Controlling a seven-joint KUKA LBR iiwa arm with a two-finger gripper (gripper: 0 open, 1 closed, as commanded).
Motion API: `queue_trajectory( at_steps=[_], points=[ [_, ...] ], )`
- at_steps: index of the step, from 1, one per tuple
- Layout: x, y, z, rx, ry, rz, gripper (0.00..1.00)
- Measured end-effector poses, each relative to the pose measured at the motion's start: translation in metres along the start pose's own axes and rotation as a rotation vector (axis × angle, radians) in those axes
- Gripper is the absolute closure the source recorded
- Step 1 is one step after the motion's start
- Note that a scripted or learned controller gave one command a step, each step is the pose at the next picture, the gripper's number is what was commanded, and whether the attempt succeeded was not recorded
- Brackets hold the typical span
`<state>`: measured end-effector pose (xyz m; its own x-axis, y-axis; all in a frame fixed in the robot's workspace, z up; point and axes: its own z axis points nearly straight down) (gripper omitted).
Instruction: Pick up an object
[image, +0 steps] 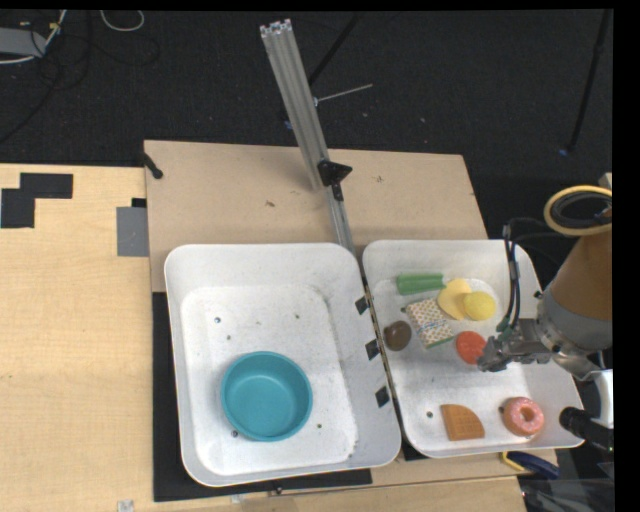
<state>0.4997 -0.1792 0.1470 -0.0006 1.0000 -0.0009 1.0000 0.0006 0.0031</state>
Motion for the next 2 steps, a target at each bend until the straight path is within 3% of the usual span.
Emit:
queue_trajectory(
  at_steps=[2],
  points=[
    [-0.015, 0.009, -0.112, -0.001, 0.000, 0.001, 1.00]
  ],
)
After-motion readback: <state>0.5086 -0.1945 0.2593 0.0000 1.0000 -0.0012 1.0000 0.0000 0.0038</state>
